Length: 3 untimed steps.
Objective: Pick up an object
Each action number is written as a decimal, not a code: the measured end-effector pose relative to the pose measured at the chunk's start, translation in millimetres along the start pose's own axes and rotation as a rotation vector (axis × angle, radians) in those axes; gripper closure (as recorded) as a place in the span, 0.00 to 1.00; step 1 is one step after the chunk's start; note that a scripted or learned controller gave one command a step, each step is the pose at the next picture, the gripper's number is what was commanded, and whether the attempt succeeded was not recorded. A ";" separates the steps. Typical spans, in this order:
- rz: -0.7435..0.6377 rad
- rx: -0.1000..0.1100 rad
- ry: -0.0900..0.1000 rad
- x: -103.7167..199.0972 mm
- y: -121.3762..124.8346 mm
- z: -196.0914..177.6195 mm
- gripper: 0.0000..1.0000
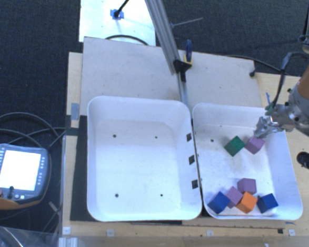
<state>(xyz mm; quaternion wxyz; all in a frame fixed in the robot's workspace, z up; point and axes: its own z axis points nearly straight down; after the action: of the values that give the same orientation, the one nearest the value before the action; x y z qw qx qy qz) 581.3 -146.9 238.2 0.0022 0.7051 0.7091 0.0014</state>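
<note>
Inside the right bin [291,172] lie seven blocks [245,200]; fingers' [263,129] state unclear.

Bench [71,141]: we see a pale wooden top.
Board [132,71]: a pale sheet on the bench's far half.
Bins: we see the left bin [145,112] and right bin [292,196] touching, side by side.
</note>
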 end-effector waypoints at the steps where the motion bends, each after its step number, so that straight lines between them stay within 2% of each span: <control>1: -0.005 0.003 0.003 56.4 7.0 4.0 1.00; 2: -0.005 0.003 0.003 102.3 5.1 -2.5 1.00; 3: -0.005 0.005 0.004 154.1 -0.5 9.2 1.00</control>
<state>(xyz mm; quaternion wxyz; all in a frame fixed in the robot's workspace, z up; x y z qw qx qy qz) 579.9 7.2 228.8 -0.0009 0.7034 0.7108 0.0008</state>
